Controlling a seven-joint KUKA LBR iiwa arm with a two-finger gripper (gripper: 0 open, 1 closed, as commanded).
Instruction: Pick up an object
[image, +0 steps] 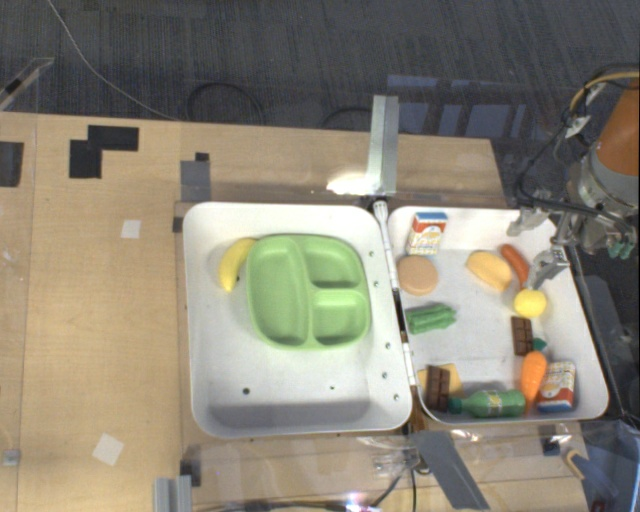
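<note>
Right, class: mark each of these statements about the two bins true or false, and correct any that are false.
1. The banana lies in the left bin, beside the green divided tray. True.
2. The green divided tray sits in the right bin. False: it sits in the left bin.
3. The lemon lies in the right bin. True.
4. The carrot rests on the green tray. False: it lies in the right bin, near the bin's lower right corner.
5. The gripper is over the left bin. False: it is at the right bin's upper right part, just above the lemon.
</note>
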